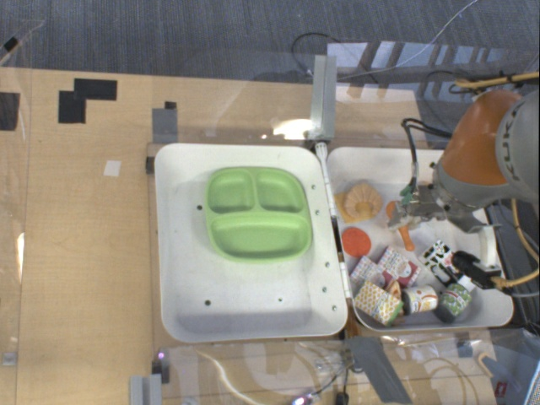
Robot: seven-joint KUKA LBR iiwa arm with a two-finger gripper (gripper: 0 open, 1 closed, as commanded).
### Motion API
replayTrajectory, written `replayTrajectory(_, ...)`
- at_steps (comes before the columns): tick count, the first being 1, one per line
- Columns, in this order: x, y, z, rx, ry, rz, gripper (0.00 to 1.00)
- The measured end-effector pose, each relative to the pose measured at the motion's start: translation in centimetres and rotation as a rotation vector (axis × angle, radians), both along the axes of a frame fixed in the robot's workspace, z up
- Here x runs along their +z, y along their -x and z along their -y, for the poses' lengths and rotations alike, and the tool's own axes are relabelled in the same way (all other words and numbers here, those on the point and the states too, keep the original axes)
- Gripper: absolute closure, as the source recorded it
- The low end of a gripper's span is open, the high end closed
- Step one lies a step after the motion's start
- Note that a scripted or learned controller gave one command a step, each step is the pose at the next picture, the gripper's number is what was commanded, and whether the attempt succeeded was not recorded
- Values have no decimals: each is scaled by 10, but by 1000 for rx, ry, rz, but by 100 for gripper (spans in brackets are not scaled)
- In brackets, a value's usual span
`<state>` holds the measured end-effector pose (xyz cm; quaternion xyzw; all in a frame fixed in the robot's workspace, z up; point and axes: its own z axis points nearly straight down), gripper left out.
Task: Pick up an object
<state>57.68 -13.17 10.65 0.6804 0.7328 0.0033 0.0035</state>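
Where 2 bins sit side by side, the left bin (177, 251) holds 1 green tray (256, 213). Right bin (371, 160): tan bun (361, 200), red disc (356, 242), patterned boxes (381, 289), small cups (439, 298). Gripper (411, 212) low over an orange piece (407, 238); finger spacing cannot be told.

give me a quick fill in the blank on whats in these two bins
1. The green divided plate lies in the ____ bin as the camera sees it.
2. The flat round disc in the right bin is coloured ____.
3. The plate has ____ compartments.
4. The arm's pincer is over the ____ bin.

Missing words: left; orange-red; three; right
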Motion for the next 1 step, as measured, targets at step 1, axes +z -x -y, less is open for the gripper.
replayTrajectory(1, 92, -49, -72, -87, -1, -4, 100)
